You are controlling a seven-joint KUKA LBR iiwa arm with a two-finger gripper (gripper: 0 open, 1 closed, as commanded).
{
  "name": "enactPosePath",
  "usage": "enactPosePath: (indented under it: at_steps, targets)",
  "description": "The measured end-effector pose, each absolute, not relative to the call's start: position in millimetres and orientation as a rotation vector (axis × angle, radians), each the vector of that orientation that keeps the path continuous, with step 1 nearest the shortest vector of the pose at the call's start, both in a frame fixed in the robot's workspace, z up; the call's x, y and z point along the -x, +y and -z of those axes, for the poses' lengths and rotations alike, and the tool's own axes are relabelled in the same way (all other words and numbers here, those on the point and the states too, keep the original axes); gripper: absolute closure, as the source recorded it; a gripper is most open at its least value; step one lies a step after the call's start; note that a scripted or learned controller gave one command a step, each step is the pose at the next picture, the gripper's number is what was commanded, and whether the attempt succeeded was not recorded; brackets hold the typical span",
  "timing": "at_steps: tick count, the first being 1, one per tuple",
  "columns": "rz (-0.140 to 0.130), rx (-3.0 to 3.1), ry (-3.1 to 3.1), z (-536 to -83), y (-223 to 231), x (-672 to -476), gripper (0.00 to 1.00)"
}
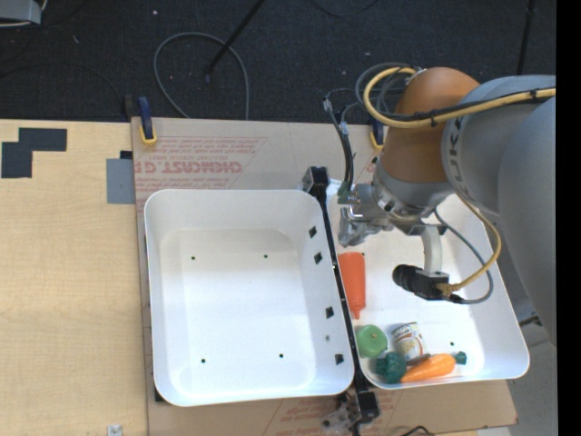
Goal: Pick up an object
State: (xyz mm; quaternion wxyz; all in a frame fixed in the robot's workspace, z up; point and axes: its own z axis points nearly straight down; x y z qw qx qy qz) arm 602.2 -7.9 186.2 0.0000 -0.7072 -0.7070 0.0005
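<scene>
A white left bin (182, 234) lies beside a white right bin (508, 352). Along the right bin's left edge lies an orange block (352, 282). In its near left corner cluster a green round piece (370, 340), a teal lump (391, 367), a small jar (409, 340) and a toy carrot (429, 366). The gripper (356, 225) hangs just above the block's far end; whether it is spread or closed cannot be told. It seems to be approaching; next it must lower squarely over the block.
</scene>
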Motion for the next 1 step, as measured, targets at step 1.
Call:
enactPosePath:
  at_steps: [1]
  targets:
    - [0.002,2.219,-2.225,-213.7,37.5,-656.1,1.00]
